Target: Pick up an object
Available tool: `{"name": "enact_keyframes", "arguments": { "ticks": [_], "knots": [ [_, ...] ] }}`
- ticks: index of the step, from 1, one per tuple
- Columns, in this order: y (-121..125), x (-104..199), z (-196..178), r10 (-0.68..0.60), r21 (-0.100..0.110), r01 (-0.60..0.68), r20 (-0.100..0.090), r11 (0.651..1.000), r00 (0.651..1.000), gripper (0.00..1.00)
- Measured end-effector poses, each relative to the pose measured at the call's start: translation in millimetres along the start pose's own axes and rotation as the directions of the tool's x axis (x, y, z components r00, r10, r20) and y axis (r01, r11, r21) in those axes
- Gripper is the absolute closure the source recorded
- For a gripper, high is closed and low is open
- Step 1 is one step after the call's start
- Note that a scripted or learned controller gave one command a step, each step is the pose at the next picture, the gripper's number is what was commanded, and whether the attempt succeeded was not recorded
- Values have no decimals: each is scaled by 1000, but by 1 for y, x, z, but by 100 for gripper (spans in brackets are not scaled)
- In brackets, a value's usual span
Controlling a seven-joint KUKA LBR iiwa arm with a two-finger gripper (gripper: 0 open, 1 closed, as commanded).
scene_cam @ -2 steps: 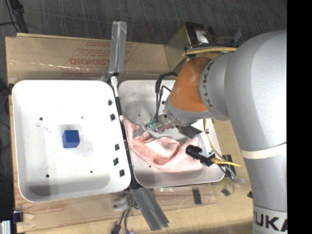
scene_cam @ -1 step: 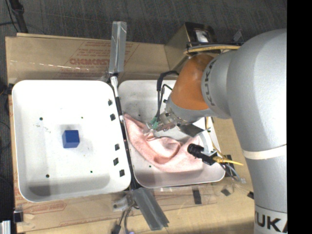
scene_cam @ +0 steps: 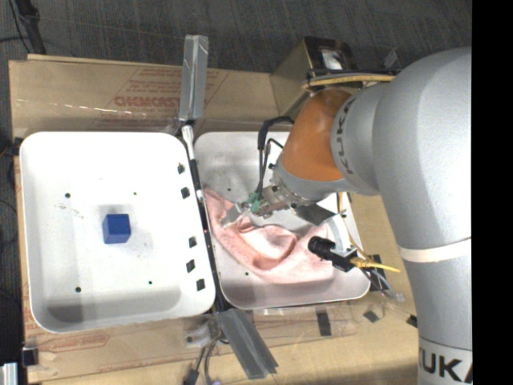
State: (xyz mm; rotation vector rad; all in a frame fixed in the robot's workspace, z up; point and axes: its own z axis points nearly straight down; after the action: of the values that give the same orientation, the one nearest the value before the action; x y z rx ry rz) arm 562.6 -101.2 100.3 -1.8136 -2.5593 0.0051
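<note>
On cardboard (scene_cam: 96,87), dark floor (scene_cam: 240,14) behind, left bin (scene_cam: 72,295) holds blue cube (scene_cam: 117,228).

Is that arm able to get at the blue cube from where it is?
Probably yes. The cube lies alone in the left bin, with nothing over it. The tool is down at the pink cloth in the right bin, so it must first clear the rims between.

Bench (scene_cam: 353,358) at a slant from above, lined with flattened brown cardboard (scene_cam: 96,87) printed in red at upper left of frame; on it, side by side, left white bin (scene_cam: 32,175) and right white bin (scene_cam: 228,141), grey strip (scene_cam: 193,74) at their joint; small tan box (scene_cam: 298,61) at upper centre
</note>
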Motion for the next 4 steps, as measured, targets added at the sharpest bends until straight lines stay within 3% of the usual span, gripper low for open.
{"name": "enact_keyframes", "arguments": {
  "ticks": [1, 2, 3, 4],
  "knots": [
    [29, -15, 8, -3, -4, 3, 1, 1000, 1000, 0],
    [-25, 2, 9, -100, -2, 100, 0, 995, 995, 0],
    [7, -10, 8, -45, -4, 45, 2, 999, 999, 0],
    [-48, -2, -8, 16, -2, -16, 0, 1000, 1000, 0]
  ]
}}
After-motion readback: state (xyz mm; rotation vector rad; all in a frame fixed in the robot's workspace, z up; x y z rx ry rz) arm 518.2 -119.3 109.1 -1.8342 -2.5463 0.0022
